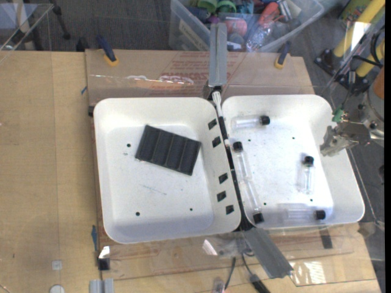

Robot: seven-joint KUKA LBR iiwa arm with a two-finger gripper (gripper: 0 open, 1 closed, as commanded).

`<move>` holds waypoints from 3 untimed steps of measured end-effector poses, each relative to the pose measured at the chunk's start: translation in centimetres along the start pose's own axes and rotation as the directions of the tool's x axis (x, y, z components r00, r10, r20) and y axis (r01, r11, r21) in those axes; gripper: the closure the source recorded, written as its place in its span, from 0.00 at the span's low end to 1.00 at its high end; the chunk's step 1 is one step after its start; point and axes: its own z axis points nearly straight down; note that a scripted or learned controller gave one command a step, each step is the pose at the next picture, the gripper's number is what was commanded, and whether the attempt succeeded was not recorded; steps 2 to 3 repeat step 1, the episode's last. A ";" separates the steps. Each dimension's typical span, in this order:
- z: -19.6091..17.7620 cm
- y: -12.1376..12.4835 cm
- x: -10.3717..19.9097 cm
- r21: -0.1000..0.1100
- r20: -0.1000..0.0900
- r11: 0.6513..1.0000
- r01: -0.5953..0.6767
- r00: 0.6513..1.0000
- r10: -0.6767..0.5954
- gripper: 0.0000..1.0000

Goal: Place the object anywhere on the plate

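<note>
Hanging over the right rim of the right shallow white plastic bin [348,188], the grey metal two-finger gripper [333,140] carries nothing that I can see; whether it is spread or closed, I cannot tell from this slanted view. The task is, in my judgement, at its very beginning; nothing has been picked up and nothing lies on the plate.

The dark grey ribbed rectangular plate [168,149] lies flat in the left shallow white plastic bin [116,182], well apart from the gripper, across the middle divider and on the far side from it; its surface is bare.

The candidates for the object are several clear plastic tubes with black caps, all in the right bin. The short clear tube [305,176] lies nearest, just below and a little to the left of the gripper; the clear tube at the back [249,122] lies further left; the long clear tube [243,170] lies along the divider; the clear tube at the front rim [293,213] lies well below. Which one the program aims at, I cannot say.

What is left is everything: descending on one tube; grasping it; carrying it across the divider; releasing it on the plate.
</note>
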 end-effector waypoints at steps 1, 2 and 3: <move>0.0 0.0 0.0 0.000 0.000 1.000 0.000 1.000 0.000 0.00; 0.0 0.0 0.0 0.000 0.000 1.000 0.000 1.000 0.000 0.00; 0.0 0.0 0.0 0.000 0.000 1.000 0.000 1.000 0.000 0.00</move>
